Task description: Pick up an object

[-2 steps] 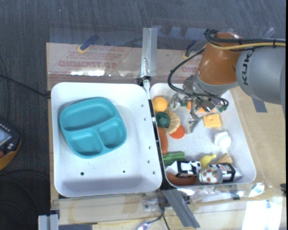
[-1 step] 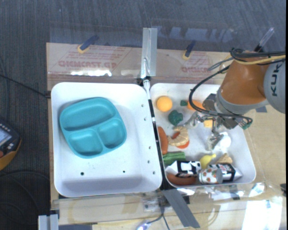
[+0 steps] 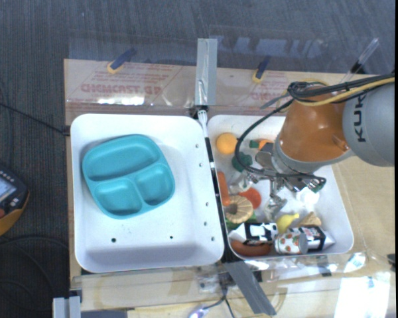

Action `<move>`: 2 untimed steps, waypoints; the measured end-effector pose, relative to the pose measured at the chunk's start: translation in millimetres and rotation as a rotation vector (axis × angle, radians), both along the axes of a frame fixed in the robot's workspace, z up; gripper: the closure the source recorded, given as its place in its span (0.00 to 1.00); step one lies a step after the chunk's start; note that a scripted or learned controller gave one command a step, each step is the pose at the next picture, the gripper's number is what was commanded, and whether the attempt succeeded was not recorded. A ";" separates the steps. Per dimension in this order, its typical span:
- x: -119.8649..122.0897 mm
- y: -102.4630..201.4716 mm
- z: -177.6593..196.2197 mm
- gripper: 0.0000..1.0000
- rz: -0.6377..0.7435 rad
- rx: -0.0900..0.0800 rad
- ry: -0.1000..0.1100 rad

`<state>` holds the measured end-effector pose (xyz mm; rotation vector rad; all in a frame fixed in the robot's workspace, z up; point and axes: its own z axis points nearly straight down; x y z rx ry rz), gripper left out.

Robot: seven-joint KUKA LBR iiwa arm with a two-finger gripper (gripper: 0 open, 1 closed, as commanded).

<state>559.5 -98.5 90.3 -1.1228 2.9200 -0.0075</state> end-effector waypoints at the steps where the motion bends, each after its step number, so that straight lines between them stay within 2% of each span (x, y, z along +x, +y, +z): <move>1: 1.4 0.7 8.2 1.00 0.000 -0.001 0.000; 2: 1.2 0.8 8.0 0.00 0.000 -0.001 0.001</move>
